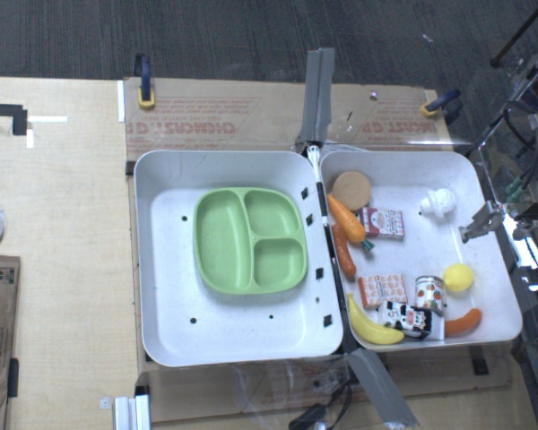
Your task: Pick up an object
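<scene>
While no object is yet lifted, the gripper (481, 226) is seen at the right rim of the right bin (403, 170), above bare floor and apart from every item; whether it is apart or together cannot be told at this scale. The candidates for the pick are all logged in that right bin: a brown disc (351, 188) at the top left, a carrot (343, 219) just below it, a red-and-white carton (383, 223) touching the carrot's leafy end, a white object (438, 202) standing alone, a lemon (457, 278) next to a small can (428, 291), and a banana (372, 322) against the bottom wall beside a black-and-white carton (409, 318). The left bin (166, 267) is occupied by a green divided plate (251, 240). The white object and the lemon are judged the nearest targets. The white object is preferred, since clear floor is seen all round it, whereas the lemon is crowded by the can and is likely to roll. A good attempt is judged to need the gripper centred over the chosen item before descent, the closing line set across its narrow side, and the bin wall kept clear during the approach. The packed bottom row is best avoided, as neighbours could be nudged or caught together.
</scene>
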`<state>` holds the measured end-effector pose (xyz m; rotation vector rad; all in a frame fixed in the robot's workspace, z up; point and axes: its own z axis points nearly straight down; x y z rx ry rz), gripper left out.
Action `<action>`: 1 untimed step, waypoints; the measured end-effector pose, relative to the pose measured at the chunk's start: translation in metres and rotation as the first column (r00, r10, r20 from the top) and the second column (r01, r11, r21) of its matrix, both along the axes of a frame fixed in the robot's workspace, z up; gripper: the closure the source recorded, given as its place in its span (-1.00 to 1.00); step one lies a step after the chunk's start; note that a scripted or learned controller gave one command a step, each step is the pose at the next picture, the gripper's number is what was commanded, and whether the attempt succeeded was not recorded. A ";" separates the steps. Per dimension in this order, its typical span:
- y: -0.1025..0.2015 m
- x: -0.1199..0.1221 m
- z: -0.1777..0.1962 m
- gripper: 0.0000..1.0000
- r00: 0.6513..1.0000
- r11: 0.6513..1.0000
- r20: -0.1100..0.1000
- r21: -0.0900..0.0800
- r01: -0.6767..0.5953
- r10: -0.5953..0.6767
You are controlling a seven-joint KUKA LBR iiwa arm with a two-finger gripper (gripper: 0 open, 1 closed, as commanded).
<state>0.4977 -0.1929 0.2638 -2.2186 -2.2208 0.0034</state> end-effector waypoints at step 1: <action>0.020 -0.001 -0.147 -1.00 0.998 0.999 0.032 -0.011 -0.046 0.046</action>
